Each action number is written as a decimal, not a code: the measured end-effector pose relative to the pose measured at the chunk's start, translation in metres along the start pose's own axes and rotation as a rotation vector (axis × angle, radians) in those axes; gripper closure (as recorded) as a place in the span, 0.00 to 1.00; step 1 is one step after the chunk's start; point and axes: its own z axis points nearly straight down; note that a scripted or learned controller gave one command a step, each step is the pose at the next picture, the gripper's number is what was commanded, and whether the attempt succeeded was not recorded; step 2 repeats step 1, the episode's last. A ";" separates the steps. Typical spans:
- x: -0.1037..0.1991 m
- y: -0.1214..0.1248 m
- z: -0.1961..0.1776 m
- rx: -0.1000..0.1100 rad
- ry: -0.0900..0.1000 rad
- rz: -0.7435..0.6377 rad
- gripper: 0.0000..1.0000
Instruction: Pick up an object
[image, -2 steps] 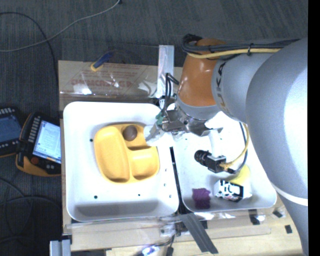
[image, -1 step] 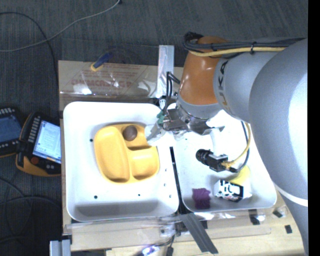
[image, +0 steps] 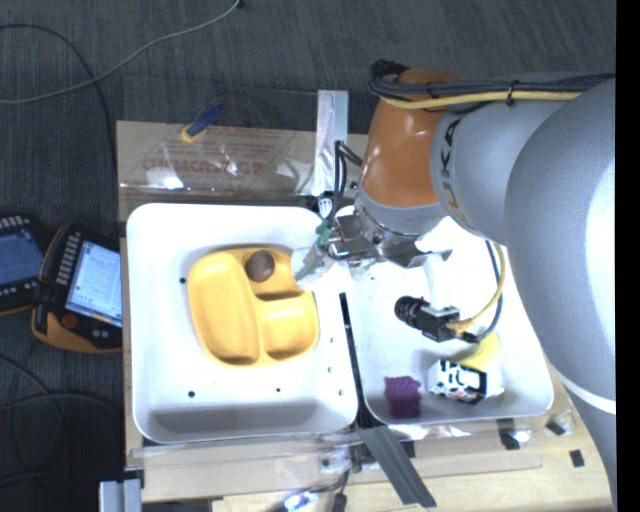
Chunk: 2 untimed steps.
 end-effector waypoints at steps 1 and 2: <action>0.000 -0.001 -0.007 0.006 -0.001 0.000 1.00; 0.000 -0.001 -0.007 0.006 -0.001 0.000 1.00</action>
